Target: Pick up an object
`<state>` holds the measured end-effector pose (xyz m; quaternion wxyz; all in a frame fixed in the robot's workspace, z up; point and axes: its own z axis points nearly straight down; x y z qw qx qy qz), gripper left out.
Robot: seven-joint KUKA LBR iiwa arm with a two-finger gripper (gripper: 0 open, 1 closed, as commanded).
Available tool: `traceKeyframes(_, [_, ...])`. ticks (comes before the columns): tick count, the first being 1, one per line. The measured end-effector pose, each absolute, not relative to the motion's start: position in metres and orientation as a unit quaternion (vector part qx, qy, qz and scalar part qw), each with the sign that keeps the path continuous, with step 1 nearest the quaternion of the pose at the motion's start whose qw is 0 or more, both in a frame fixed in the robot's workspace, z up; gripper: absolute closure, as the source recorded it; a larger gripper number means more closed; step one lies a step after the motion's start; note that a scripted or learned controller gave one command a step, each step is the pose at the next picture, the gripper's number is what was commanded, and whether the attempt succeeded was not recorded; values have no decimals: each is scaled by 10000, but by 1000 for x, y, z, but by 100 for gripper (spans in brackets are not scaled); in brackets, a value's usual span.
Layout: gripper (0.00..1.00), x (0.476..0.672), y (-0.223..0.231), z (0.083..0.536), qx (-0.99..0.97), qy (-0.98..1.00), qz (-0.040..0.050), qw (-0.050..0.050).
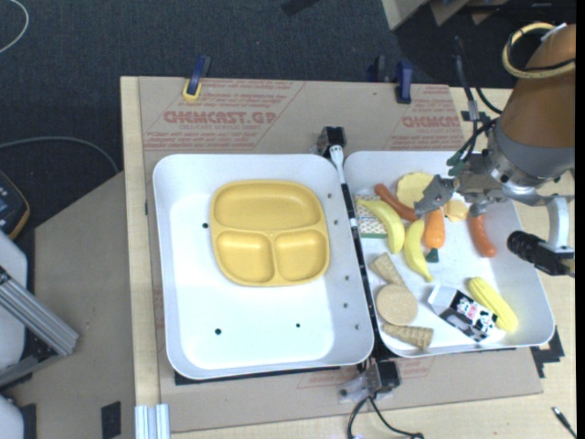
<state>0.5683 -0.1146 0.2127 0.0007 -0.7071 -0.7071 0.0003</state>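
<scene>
The right white bin (539, 323) holds several toy foods. Two yellow bananas (395, 228) (416, 251) lie near its left side, with an orange carrot (435, 232) just right of them. Further right lies a red sausage (482, 236), and a second one (395, 199) lies up by a yellow slice (416, 186). My gripper (453, 202) hangs over the upper middle of this bin, just above the carrot's top end. Its two grey fingers (429, 200) stand spread apart, and no object sits clearly between them.
The left bin (183, 273) bears a yellow divided plate (270, 230). In the right bin's lower part lie a round cookie (398, 305), a cracker (386, 269), a waffle cone (409, 337), a corn cob (494, 303) and a small black-and-white box (466, 315). The arm (539, 99) fills the upper right.
</scene>
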Motion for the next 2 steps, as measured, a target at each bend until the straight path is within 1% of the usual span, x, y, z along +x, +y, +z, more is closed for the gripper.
traceKeyframes(1, [0,570,-107,152,-7070,-7072,18,35])
traceKeyframes(2, [0,568,-101,108,-7071,-7071,15,34])
